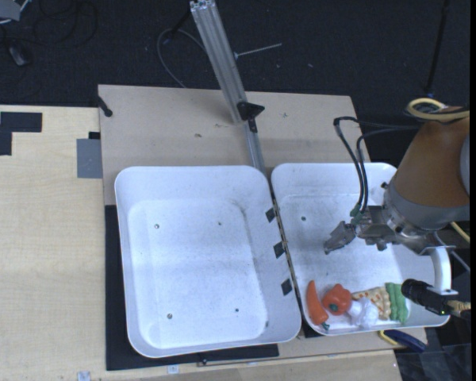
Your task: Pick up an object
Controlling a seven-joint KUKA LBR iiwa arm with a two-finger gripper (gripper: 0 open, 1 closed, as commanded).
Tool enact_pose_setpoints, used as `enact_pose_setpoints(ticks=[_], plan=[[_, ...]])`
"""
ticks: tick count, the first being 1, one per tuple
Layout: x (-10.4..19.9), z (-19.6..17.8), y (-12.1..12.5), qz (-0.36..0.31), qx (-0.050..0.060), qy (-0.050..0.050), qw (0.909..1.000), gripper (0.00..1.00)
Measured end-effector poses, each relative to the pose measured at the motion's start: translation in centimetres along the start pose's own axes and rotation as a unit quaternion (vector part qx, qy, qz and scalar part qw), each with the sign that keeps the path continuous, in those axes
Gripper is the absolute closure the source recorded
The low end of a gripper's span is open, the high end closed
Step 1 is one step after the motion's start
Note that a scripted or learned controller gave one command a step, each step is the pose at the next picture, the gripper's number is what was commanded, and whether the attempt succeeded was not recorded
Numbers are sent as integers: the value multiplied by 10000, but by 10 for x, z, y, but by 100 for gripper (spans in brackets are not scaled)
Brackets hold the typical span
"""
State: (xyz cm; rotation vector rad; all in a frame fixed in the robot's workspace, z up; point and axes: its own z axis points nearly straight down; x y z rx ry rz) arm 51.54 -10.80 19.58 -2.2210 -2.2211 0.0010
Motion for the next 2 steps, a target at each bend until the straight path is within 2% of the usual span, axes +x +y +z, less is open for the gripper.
enact_pose_setpoints(ticks=[1,2], plan=[[15,10,32,-3,2,1,10000,0],[29,9,79,-3,0,0,10000,0]])
